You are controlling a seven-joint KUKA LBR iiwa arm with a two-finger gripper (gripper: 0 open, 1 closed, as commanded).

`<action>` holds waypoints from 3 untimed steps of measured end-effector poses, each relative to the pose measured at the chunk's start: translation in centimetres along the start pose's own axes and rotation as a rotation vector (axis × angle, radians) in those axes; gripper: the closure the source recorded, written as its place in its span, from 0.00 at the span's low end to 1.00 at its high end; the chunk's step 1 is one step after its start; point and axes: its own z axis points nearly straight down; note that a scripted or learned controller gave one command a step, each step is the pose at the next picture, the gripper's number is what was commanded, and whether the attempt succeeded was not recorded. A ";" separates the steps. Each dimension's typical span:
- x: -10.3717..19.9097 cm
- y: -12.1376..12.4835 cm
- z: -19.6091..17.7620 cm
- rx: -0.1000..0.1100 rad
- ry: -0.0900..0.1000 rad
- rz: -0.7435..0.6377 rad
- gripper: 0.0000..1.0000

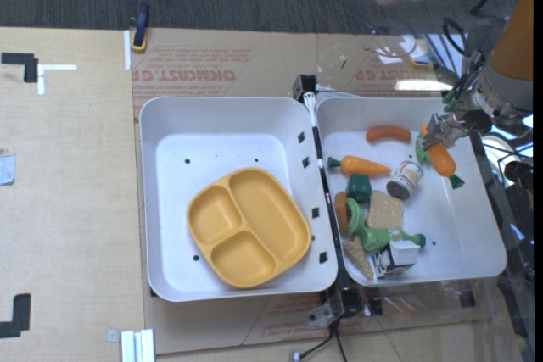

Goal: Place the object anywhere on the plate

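The yellow plate (247, 226) with three compartments lies in the left bin (161, 182), a little turned, and nothing rests on it. The right bin (475, 242) holds the toy foods. An orange sausage (388, 133) lies near the far wall, and a carrot (366, 166) with a green end lies just below it, close to the divider between the bins. A small can (406, 178) is tilted near the middle. Toward the near side there is a crowded group: a dark green piece (359, 186), a tan slice like bread (385, 214), some green leafy pieces (371, 237) and a small white carton (397, 257), all touching or overlapping.

The arm (513, 55) comes in from the right, and its hand (440, 131) is low over the far right part of the right bin. A second orange carrot (443, 159) with a green end is directly at the fingertips; whether the hand is clenched on it or released, the view does not tell. This carrot is well apart from the plate.

Both bins stand on a cardboard sheet (195, 68) on the worktop (64, 208).
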 end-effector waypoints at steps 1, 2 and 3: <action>9.6 -5.2 -0.7 0.002 0.002 -0.045 1.00; 15.3 -9.0 4.0 0.007 0.002 0.316 1.00; 24.0 -6.1 3.9 0.003 0.001 0.360 1.00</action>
